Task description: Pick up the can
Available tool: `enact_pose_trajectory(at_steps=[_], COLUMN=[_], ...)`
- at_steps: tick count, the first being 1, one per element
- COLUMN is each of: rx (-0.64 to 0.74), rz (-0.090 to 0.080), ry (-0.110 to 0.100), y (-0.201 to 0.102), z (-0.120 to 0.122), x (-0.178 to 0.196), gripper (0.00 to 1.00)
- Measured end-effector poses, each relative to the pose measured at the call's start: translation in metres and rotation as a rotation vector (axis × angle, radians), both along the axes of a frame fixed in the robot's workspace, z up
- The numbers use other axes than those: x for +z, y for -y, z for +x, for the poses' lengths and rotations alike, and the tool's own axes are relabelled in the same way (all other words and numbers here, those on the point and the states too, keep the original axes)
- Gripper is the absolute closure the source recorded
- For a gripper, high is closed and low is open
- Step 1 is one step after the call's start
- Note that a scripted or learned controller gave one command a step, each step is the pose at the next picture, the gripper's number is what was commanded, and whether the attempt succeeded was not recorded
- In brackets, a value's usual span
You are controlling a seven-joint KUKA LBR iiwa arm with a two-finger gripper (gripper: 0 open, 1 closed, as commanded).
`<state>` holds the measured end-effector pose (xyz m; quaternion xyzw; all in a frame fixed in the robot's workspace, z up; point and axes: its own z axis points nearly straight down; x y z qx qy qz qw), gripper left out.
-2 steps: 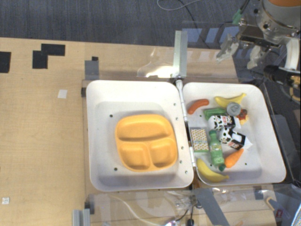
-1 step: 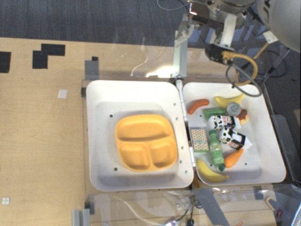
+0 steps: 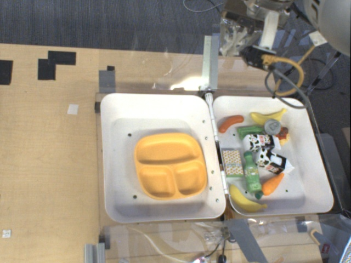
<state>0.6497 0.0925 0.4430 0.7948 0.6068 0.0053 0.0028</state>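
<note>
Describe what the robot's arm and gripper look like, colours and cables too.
The arm is pale grey and rounded, with dark lettering near the frame's edge. The gripper is a boxy grey-and-white metal assembly with a green connector on top. A yellow cable and black cables loop beside it.

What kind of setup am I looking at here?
Likely a robotics lab pick-and-place bench: two white bins side by side on a wooden bench, the right one holding toy food such as a banana and a can, with loose cables behind.

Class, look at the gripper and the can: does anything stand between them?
Nothing visible does. The gripper hangs beyond the right bin's far rim, and the can shows its top uncovered, though a banana and carton crowd it.
</note>
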Motion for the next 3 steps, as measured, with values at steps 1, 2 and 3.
enact_pose_trajectory(at_steps=[1, 2, 3], rx=[-0.351, -0.648, -0.875], rz=[0.002, 0.005, 0.008], ry=[-0.007, -0.007, -0.008], y=[0.018, 0.027, 0.018], z=[0.019, 0.019, 0.007], x=[-0.006, -0.006, -0.006], gripper=[1.0, 1.0, 1.0])
